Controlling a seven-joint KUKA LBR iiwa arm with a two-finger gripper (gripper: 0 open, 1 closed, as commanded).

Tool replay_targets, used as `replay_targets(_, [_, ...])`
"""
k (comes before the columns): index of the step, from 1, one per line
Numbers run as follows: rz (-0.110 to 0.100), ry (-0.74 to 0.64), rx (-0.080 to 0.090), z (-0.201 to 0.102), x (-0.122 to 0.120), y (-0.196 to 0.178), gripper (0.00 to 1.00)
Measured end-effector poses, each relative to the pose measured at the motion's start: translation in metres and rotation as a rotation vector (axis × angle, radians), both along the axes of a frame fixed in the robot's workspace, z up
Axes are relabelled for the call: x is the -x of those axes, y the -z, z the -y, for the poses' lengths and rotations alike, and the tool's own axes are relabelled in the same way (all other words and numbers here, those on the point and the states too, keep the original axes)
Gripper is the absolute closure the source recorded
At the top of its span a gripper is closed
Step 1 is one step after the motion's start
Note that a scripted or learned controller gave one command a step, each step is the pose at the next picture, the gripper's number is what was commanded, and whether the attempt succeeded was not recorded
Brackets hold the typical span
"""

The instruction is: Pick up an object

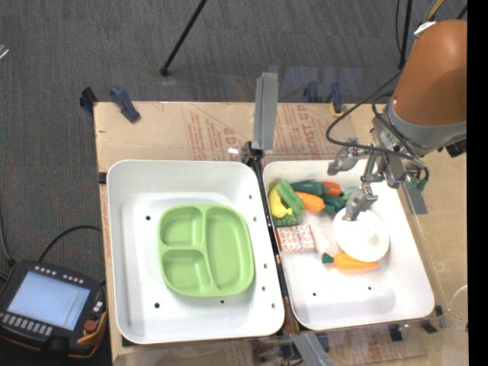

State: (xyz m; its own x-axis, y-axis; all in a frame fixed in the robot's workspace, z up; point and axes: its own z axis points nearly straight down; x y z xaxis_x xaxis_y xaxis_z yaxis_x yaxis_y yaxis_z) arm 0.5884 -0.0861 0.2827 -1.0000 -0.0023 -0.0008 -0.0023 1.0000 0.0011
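Observation:
My gripper hangs over the back right of the right bin, open, with nothing between its fingers. One finger reaches down over the far rim of a white round plate. The other finger is near the bin's right wall. An orange carrot lies against the plate's front edge. A heap of toy food sits at the bin's back left: a yellow piece, a green vegetable, an orange piece and a dark green one. A red-and-white packet lies in front of the heap.
The left bin holds a light green divided tray. A grey upright post stands behind the seam between the bins. A teach pendant lies on the floor at the lower left. Cables hang off the arm above the right bin.

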Motion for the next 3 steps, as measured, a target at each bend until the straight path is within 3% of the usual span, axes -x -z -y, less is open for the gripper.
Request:
replay_targets(1, [-0.015,0.058,-0.002,0.002,-0.005,0.173,0.00])
replay_targets(2, [0.005,0.032,0.001,0.003,-0.042,0.188,0.00])
replay_targets(3, [0.002,0.105,0.004,-0.002,-0.053,0.188,0.00])
